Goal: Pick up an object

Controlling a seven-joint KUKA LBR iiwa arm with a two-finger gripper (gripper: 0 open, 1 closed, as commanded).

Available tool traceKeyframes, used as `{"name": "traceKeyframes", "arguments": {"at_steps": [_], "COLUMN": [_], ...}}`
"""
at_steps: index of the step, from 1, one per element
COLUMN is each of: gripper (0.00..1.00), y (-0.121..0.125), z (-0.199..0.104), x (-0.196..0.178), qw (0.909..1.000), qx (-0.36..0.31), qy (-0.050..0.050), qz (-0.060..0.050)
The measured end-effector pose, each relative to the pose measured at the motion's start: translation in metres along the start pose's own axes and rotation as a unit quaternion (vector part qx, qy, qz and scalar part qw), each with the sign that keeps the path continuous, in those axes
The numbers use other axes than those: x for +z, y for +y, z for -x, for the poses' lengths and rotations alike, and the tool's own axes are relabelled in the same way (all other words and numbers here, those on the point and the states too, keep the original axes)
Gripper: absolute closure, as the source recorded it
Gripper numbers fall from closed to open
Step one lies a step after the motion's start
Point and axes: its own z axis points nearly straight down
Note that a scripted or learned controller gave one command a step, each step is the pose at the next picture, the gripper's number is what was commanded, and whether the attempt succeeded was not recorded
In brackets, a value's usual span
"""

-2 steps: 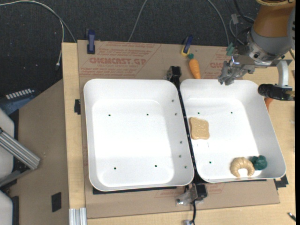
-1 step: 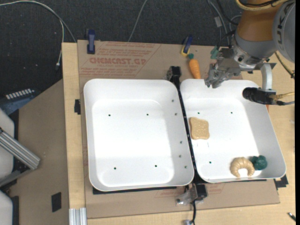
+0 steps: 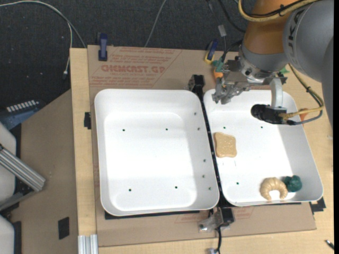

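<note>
Camera view: gripper [image 3: 226, 92] at the right bin's [image 3: 302, 142] far left corner; finger state cannot be told. Toast-shaped piece [image 3: 225, 145] by the left wall; croissant [image 3: 274, 188] touching a green object [image 3: 292, 183] near the front.

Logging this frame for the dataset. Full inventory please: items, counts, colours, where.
bins: 2, white, side by side on the bench.
toast: 1, tan, right bin, near its left wall.
croissant: 1, pale tan, right bin, near corner.
green toy: 1, dark green, touching the croissant's right side.
cardboard: 1 sheet, brown with red print, under the bins.
clamps: 2, blue, at the cardboard's far edge.
cables: several, pale, on the dark backdrop.
arm: 1, grey with orange band, from the right.
gripper: 1, over the right bin's far left corner.
</note>
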Motion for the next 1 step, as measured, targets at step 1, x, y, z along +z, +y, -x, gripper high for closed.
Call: {"name": "traceKeyframes", "arguments": {"at_steps": [1], "gripper": [1.00], "y": [-0.0080], "z": [-0.0573], "x": [0.0138], "qw": [1.0000], "qx": [0.000], "qy": [0.000], "qz": [0.000]}}
